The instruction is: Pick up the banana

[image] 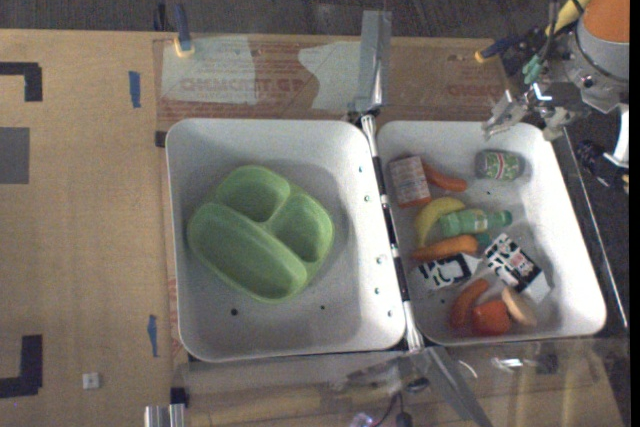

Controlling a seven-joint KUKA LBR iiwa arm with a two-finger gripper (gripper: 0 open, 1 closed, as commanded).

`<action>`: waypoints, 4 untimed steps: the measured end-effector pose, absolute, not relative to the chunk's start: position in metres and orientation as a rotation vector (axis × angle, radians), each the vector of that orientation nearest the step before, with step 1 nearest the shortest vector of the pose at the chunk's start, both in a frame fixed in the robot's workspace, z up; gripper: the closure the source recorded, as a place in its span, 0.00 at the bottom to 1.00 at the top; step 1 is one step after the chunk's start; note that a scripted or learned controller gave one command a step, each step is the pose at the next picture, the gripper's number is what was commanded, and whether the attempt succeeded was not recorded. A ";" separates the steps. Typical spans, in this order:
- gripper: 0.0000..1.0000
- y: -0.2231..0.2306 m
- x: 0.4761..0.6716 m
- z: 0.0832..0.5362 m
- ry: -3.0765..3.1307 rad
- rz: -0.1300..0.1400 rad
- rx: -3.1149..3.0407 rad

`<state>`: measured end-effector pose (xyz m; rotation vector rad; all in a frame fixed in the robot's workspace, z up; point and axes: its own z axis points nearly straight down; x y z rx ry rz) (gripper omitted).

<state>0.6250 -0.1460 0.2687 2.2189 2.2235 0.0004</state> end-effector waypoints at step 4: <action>0.00 -0.094 0.574 0.087 2.186 0.004 2.253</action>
